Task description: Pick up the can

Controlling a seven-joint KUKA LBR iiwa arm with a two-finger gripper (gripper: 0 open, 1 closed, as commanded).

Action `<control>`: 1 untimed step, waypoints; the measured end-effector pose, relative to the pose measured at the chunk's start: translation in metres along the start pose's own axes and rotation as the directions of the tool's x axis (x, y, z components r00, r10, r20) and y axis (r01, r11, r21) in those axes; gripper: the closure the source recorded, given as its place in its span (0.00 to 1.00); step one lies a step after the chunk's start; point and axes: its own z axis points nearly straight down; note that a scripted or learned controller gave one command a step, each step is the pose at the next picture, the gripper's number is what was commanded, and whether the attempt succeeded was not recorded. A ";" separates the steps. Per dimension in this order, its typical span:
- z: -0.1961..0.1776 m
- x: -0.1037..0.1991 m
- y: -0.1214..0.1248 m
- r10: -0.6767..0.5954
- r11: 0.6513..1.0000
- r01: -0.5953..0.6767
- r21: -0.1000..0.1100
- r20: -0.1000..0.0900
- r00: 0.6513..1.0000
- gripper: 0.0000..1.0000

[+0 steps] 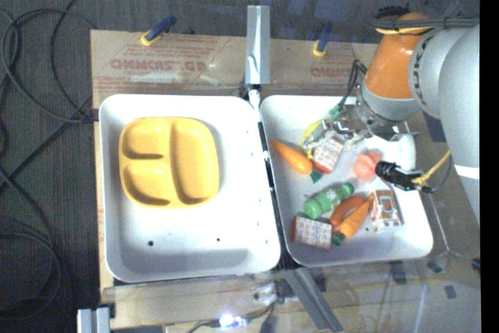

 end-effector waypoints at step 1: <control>0.018 -0.043 -0.020 0.090 0.996 -0.090 -0.013 -0.001 0.996 0.00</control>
